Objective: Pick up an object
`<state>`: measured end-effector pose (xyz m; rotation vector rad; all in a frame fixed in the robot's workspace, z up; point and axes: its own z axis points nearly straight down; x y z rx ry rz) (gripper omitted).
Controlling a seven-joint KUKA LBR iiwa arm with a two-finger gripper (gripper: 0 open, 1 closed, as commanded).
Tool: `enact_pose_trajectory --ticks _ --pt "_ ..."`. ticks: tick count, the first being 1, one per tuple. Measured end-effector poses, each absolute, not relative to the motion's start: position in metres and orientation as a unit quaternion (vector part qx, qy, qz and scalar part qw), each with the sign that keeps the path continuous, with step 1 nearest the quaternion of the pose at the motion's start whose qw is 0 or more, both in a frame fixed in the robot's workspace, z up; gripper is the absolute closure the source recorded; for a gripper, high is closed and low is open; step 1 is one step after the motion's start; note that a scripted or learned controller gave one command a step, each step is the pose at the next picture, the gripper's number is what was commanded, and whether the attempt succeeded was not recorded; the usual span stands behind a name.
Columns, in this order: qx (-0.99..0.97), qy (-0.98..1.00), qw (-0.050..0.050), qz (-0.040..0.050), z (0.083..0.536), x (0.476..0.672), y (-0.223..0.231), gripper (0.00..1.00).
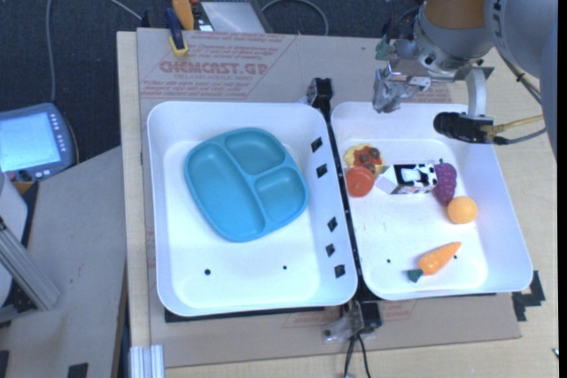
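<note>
My gripper (386,100) hangs above the back left edge of the right bin (496,270), with nothing seen between its fingers. Below it in that bin lie a red tomato (359,181), a yellow and red toy (365,157), a black and white box (414,178), purple grapes (445,180), an orange (462,210) and a carrot (438,258). The gripper is behind all of them and touches none.
The left bin (177,270) holds a blue divided plate (246,182). A black clamp (319,91) stands between the bins at the back. A black camera mount (465,127) juts over the right bin's back edge. A pendant (31,142) lies far left.
</note>
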<state>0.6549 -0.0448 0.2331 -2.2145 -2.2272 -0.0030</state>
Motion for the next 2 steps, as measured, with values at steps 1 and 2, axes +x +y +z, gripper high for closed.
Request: enact_pose_trajectory --ticks 1,2 --pt "-0.705 -0.709 0.002 0.0000 0.229 0.642 0.014 1.00" --pt "-0.705 -0.710 0.002 0.0001 0.221 0.639 0.077 1.00"
